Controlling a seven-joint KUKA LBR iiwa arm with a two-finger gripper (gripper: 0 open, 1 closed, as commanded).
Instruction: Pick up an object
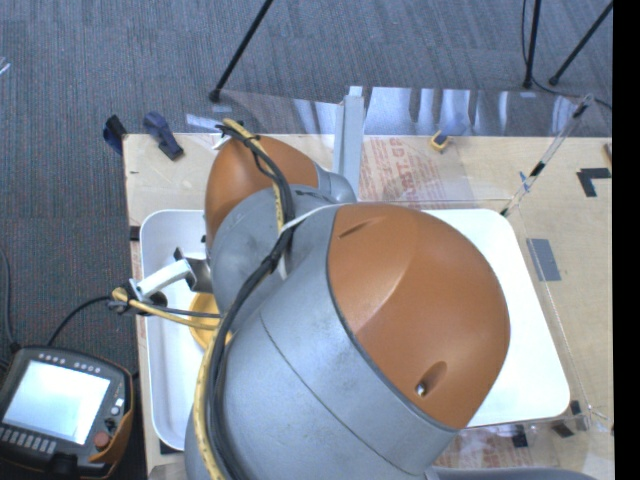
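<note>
Object: one candidate seen, a yellow thing (207,320) lying in the left bin (150,240) against the arm's near edge. Most of it is hidden under the arm, so its shape and kind cannot be told.

Gripper (176,271): a pale grey-white end piece juts to the view's left over the left bin, just above the yellow thing. Whether it is spread or pressed together cannot be told, and nothing is visibly held.

Arm (300,388): one, grey, very close to the camera and covering the middle of the view. Orange shells counted: two. There is a large one (420,298) in front and a smaller one (245,178) behind it, nearer the wrist. A yellow and black cable bundle (160,310) runs from the wrist area down along the arm's left flank.

Bins: two, white and shallow, side by side. The right bin (545,353) shows bare white floor on its right side — the rest lies under the arm.

Bench (170,173): pale wood. On it are one grey patch (543,259) and one black corner mark (595,179), both right of the bins. One blue clamp (162,134) sits at the far left corner.

Floor: grey carpet, with one teach pendant (62,408) at lower left, its screen lit — and a black cable leading from it.
</note>
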